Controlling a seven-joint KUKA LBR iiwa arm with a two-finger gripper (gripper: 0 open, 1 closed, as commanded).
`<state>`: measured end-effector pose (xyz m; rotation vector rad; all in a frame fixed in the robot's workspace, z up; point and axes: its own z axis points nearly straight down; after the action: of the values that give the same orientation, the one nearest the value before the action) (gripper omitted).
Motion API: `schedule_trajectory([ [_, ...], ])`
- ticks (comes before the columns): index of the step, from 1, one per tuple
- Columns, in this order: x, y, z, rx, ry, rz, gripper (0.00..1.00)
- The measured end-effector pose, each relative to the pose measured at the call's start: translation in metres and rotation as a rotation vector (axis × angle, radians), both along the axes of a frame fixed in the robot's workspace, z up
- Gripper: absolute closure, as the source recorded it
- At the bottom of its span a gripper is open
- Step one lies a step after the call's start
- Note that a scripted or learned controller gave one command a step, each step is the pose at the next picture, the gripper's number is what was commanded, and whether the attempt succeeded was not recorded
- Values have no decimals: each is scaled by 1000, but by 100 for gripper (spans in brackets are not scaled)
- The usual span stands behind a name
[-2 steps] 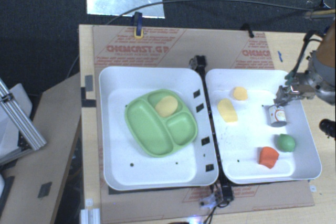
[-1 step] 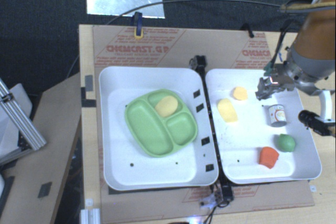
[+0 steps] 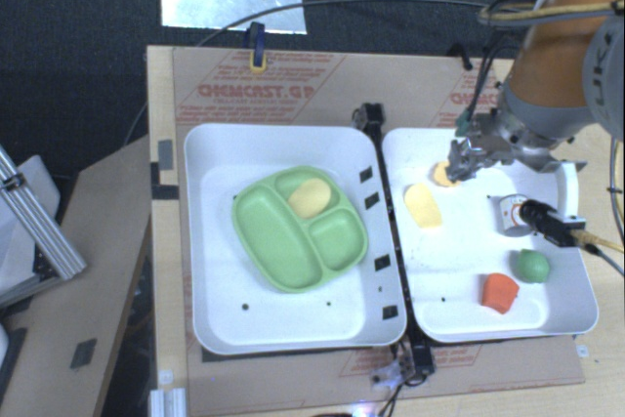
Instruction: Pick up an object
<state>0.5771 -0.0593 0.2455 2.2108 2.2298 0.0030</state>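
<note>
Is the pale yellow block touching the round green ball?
Apart. The camera view shows the pale yellow block and the round green ball with bare floor of the right white bin between them.

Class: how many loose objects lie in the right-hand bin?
4: yellow block centre-left, orange piece partly under the gripper, green ball and red block near the front. The arm may hide more.

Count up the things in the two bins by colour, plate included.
Yellow: 3 (lump, pale block, small piece by the gripper)
Green: 2 (divided plate, ball)
Orange-red: 1 (chunk)
Total: 6
</note>
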Motion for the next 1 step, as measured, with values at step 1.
schedule_trajectory([
  [1,7,46,-4,0,0,0,100],
])
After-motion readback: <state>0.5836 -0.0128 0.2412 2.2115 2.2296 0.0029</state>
